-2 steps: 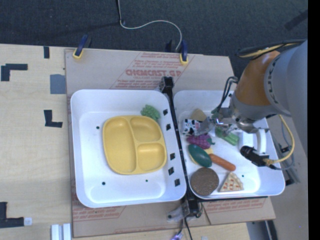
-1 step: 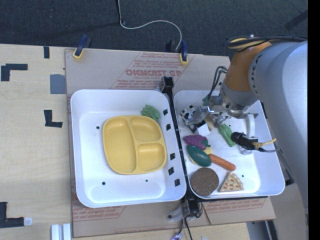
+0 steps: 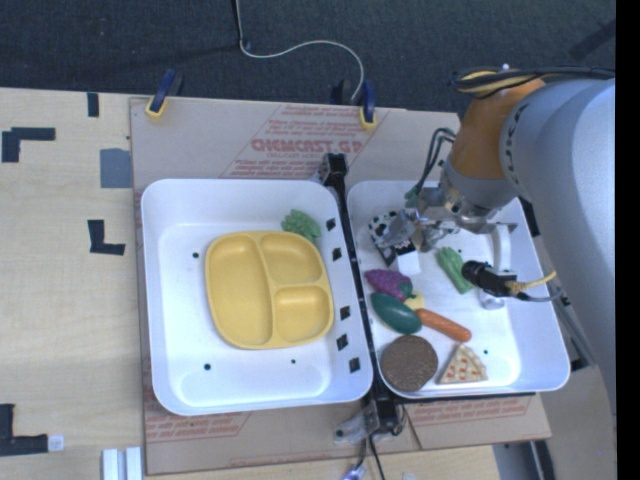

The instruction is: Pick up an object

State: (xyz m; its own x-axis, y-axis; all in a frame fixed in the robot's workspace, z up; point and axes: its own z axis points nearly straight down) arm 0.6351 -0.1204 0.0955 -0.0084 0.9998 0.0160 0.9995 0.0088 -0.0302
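**Q:** Which object does the task concern, and where does it lie?

**A:** Any item in the right bin (image 3: pixel 545 363) may serve. The toys are bunched toward its left and middle: a purple eggplant (image 3: pixel 389 282), a dark green vegetable (image 3: pixel 398 315), a carrot (image 3: pixel 444 324), a brown round cookie (image 3: pixel 410 361), a pizza slice (image 3: pixel 463 367) and a green pickle-like piece (image 3: pixel 453 269). The small black-and-white toy (image 3: pixel 383 229) near the bin's upper left appears the likeliest target, since it lies just beside the hand.

**Q:** How is the hand placed, and why?

**A:** The hand (image 3: pixel 412 236) hangs low over the upper part of the right bin, between the black-and-white toy and the green piece. This lowered pose suits a top-down grasp. Whether it is wide, narrow or holding something I cannot tell, as its tip merges with the clutter there.

**Q:** What surrounds the working area?

**A:** The left bin (image 3: pixel 160 298) holds a yellow divided plate (image 3: pixel 268 288) and a small green leafy toy (image 3: pixel 302 225) at its upper right. Both bins sit side by side on a cardboard sheet (image 3: pixel 240 138), clamped to the desk (image 3: pixel 60 298), presumably so that nothing shifts during grasps
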